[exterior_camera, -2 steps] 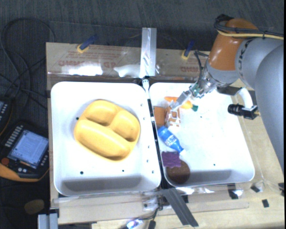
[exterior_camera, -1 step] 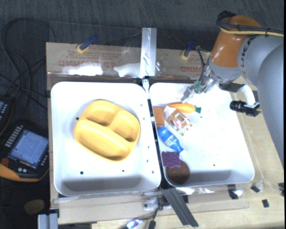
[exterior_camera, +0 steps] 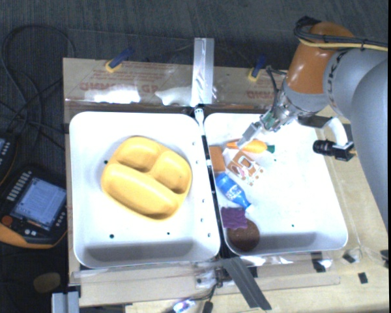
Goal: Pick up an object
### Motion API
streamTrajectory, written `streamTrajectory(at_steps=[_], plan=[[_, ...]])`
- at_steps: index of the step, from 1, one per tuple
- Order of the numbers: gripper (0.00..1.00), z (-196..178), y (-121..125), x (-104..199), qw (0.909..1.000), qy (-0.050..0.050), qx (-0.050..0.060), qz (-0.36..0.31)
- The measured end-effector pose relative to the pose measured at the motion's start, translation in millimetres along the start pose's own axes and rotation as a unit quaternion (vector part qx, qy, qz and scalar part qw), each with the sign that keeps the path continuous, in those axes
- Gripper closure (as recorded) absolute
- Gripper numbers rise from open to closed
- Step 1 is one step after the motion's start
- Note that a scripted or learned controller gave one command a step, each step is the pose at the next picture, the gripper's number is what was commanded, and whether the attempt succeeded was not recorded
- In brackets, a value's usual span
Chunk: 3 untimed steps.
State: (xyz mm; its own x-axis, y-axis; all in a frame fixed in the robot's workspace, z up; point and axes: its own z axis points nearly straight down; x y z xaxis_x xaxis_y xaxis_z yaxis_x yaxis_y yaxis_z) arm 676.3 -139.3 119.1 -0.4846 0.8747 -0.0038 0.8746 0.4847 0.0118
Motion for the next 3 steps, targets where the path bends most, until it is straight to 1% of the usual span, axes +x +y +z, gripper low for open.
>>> streamTrajectory(at_steps=[1,2,3], plan=[[0.0,14,-9,5,0.9995,-0.007,-0.002,-0.03],[1.0,4,-7,6,0.9994,-0.009,-0.005,-0.033],[1.0,-119,36,77,0.9996,0.002,0.005,-0.027]])
